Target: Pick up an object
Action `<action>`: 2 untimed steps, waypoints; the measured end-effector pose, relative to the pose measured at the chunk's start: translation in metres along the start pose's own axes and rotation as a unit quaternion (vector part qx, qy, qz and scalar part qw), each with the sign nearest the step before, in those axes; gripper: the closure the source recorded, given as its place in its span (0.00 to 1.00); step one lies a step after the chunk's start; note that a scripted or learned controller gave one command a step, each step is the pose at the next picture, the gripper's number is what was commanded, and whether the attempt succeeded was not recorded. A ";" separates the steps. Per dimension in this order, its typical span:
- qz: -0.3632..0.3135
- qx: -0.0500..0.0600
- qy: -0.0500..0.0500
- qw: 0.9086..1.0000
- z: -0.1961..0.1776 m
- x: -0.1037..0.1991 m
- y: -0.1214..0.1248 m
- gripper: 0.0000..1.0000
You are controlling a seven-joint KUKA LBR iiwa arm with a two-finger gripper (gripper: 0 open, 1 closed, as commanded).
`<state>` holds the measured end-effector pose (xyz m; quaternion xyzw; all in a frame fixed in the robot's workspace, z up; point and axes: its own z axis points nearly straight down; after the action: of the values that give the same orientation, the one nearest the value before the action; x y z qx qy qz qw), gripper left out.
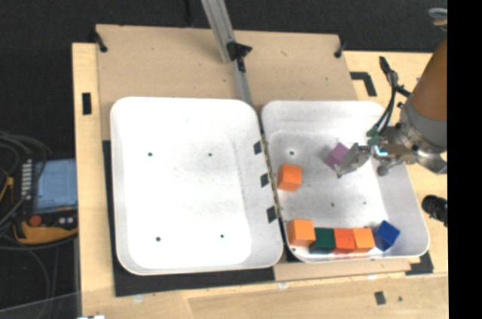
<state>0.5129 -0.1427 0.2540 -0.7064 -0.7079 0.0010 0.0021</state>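
Gripper [352, 161]: over the right bin [320, 118], fingers clamped on the purple block [338, 155]
Orange cube [290, 177]: near the bin's left edge

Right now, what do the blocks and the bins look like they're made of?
Blocks, e.g. the orange cube and purple block: solid-coloured, matte, sharp-edged; painted wood or foam, cannot tell which. Right bin and left bin: white, smooth, rounded corners with raised rims; looks like moulded plastic, lightly scuffed with grey speckling.

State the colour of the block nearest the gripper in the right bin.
Purple: the block beside the gripper, seen in the camera view.
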 end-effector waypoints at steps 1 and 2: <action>0.001 -0.003 -0.001 1.000 -0.002 0.000 0.001 0.00; 0.003 0.000 -0.001 1.000 0.042 0.005 0.001 0.00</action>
<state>0.5141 -0.1380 0.2123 -0.7087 -0.7055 0.0016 0.0014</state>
